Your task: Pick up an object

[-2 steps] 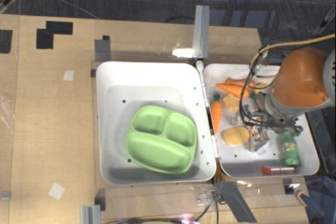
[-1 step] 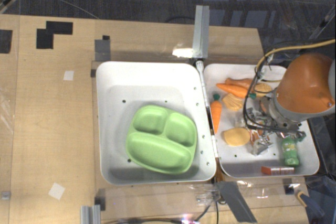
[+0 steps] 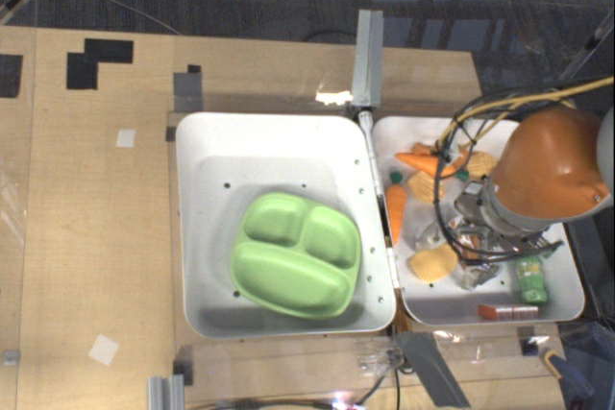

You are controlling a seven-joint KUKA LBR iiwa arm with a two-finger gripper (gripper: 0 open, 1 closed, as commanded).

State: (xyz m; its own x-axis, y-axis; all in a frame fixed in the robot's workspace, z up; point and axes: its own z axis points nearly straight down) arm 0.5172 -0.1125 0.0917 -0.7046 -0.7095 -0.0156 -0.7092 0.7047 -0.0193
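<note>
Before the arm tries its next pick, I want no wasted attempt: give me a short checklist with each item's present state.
1. Arm over the right bin, where the small items lie: ok.
2. Claw state, open or shut: cannot tell; cables and wrist cover it.
3. An item already held: cannot tell.
4. Pickable items in plain view: ok; the yellow piece, the carrot and the green carton lie uncovered.
5. Items apart enough for a clean pick: not ok near the bin's top, where several crowd together.
6. Left bin holds the green divided plate, away from the arm: ok.
</note>
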